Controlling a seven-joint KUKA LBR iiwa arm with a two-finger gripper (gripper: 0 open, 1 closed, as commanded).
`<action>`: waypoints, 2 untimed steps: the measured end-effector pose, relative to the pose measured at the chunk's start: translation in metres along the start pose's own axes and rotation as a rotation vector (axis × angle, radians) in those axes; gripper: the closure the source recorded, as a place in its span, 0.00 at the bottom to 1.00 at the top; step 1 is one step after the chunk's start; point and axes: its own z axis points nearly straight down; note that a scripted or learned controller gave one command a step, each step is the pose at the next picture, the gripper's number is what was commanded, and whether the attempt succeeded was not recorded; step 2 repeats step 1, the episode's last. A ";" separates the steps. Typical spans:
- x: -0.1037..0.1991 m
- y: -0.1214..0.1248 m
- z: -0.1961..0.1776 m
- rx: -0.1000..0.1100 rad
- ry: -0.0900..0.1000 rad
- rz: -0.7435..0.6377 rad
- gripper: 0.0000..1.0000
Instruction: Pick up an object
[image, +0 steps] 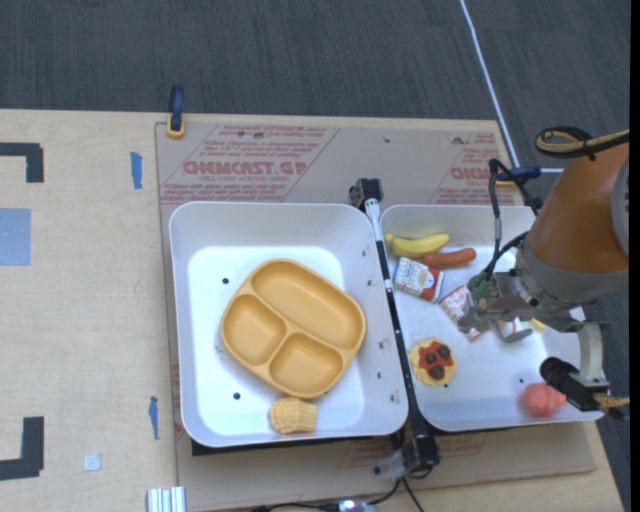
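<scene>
The right bin (480, 392) holds a yellow banana (418, 243), a red sausage (449, 258), a white and red packet (417, 278), a small round tart with red berries (433, 361) and a pink-red fruit (543, 399). My gripper (492, 318) hangs low over the middle of this bin, under the grey and orange arm (585, 225). Just left of the gripper lies a small white and red wrapper (455, 300), partly covered by it. I cannot tell whether it touches the wrapper.
The left bin (182, 300) holds a yellow divided plate (292, 326) and a piece of corn (292, 415) at its near edge. A black bar (385, 290) runs between the bins. Cables (500, 200) trail from the arm over the right bin's far side.
</scene>
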 end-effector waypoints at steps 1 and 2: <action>-0.021 -0.020 -0.013 0.002 0.001 0.001 1.00; -0.021 -0.020 -0.013 0.002 0.001 0.001 1.00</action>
